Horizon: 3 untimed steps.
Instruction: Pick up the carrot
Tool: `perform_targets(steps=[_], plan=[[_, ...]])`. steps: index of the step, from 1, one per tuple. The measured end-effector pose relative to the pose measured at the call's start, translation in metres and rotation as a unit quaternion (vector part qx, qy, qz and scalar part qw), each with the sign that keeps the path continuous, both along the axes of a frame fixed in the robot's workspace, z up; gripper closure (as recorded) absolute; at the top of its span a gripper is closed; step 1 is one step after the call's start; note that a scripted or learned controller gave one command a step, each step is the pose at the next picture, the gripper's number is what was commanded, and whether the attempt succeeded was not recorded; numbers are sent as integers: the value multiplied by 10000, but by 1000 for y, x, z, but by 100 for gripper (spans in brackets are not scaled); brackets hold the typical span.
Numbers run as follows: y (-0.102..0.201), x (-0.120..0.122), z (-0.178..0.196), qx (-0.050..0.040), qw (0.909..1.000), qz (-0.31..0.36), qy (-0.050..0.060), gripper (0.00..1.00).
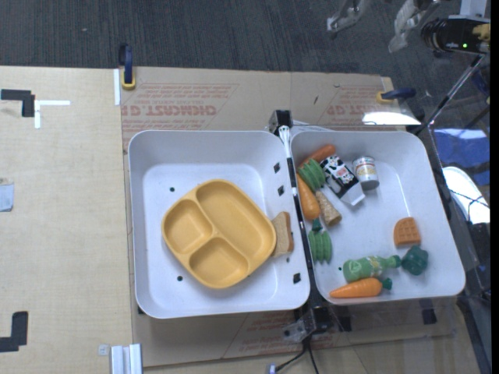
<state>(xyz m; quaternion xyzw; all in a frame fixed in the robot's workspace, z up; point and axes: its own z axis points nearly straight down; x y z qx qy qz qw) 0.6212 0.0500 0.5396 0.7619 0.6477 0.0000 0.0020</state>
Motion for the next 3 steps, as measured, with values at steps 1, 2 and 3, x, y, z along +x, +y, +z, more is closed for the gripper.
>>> perform_targets(steps=[1, 2, 3], plan=[[39, 35, 0, 3, 9996, 293, -1, 0], [133, 39, -1, 15, 10000, 46, 3, 0], [133, 41, 7, 18, 10000, 72, -21, 100]])
